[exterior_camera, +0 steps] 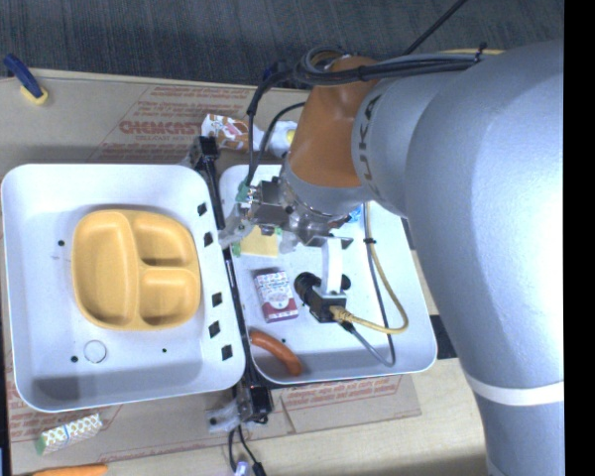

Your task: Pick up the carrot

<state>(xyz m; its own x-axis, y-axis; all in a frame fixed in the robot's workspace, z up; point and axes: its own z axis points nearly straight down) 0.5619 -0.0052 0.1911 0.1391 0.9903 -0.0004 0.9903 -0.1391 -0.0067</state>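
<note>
The carrot (276,352) is a small orange piece lying at the near left corner of the right bin (397,350). My gripper (261,223) hangs over the far left part of that bin, well above the carrot in the view. It sits just over a pale yellow block (261,243). The arm and wrist hide much of the bin's far side.
A red and white packet (276,296) lies between the gripper and the carrot. The left bin (40,365) holds a yellow divided tray (136,266). A small printed packet (224,127) rests on the cardboard behind the bins. A wrapped item (69,430) lies at the front left.
</note>
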